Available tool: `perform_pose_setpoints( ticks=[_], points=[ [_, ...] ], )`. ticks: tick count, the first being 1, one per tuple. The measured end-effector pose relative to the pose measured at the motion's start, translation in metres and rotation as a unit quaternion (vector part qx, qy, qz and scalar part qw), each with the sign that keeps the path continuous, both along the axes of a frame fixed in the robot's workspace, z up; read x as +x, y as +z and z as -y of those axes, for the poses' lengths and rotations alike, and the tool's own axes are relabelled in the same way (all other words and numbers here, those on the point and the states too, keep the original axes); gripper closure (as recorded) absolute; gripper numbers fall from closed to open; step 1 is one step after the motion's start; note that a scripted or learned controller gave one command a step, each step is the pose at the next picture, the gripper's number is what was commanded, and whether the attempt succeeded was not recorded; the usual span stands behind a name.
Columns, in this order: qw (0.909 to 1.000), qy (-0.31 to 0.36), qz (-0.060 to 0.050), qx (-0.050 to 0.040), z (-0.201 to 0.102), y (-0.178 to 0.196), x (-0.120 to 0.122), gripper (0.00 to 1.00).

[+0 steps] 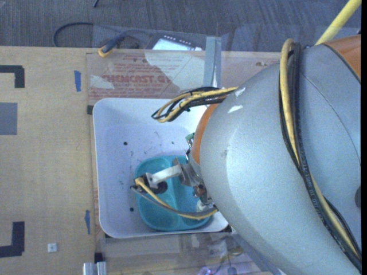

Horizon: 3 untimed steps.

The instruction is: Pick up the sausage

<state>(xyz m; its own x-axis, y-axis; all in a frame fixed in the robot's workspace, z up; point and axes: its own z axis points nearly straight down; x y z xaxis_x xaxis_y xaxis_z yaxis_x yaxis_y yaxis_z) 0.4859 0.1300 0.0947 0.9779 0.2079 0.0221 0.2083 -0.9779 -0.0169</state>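
Note:
My gripper hangs low over the near right part of the left white bin, right above a teal bowl-like object. The big grey arm covers the bin's right side and whatever lies under it. No part of the gripper's tips can be made out past the wrist hardware. Nothing is seen held.
The bin's left and far parts show bare white floor with a few dark specks. A clear plastic sheet lies beyond the bin's far rim. Wooden bench top stretches to the left.

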Motion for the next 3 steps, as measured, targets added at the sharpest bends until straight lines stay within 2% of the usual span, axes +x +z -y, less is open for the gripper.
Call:
perform_pose_setpoints(
  ticks=[1, 2, 3],
  points=[
    [1.0000, 0.004, -0.003, -0.0080, -0.058, -0.003, 0.088, 0.00],
    [0.9999, -0.002, -0.013, -0.0043, -0.019, -0.005, 0.167, 0.00],
    [0.9987, 0.052, -0.002, 0.0018, 0.013, -0.002, 0.149, 0.00]
  ],
)
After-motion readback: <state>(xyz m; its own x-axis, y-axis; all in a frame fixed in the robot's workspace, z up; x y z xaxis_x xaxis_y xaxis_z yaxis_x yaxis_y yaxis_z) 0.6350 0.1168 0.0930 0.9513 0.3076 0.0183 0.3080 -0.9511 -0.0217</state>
